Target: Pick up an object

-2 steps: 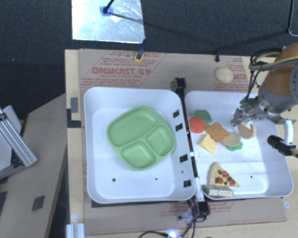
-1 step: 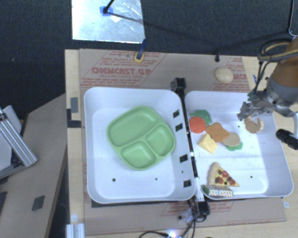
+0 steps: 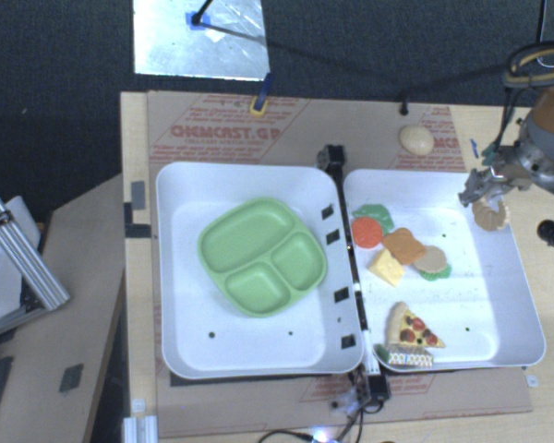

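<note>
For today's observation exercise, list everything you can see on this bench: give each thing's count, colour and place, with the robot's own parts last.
White bins: two, white, side by side on the bench.
Divided plate: one, light green, in the left bin.
Toy food pieces: a small cluster, red, green, orange, yellow and tan, in the right bin's left part.
Pizza slice: one, tan with red spots, near the right bin's front edge.
Round tan piece: one, at the right bin's far right rim, just below the gripper.
Beige ball: one, on the cardboard behind the right bin.
Gripper: one, grey, over the right bin's far right corner.
</note>
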`<move>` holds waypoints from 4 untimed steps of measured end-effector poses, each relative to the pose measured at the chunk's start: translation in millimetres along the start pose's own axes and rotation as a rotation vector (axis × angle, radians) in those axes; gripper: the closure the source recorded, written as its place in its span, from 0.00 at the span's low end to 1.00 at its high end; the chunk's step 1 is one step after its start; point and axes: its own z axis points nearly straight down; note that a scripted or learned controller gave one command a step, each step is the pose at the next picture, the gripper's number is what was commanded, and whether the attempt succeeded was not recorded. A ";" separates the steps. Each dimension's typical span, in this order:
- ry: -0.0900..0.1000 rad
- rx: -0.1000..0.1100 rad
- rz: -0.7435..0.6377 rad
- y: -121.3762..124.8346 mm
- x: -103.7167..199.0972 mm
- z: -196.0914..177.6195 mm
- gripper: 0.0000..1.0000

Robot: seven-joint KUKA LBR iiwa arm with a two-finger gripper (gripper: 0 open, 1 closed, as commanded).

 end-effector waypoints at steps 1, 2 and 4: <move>0.001 0.004 0.000 1.2 -0.1 -20.8 1.00; 0.003 0.008 -0.002 -10.5 51.6 -10.5 1.00; 0.004 0.009 -0.002 -45.1 145.7 -4.8 1.00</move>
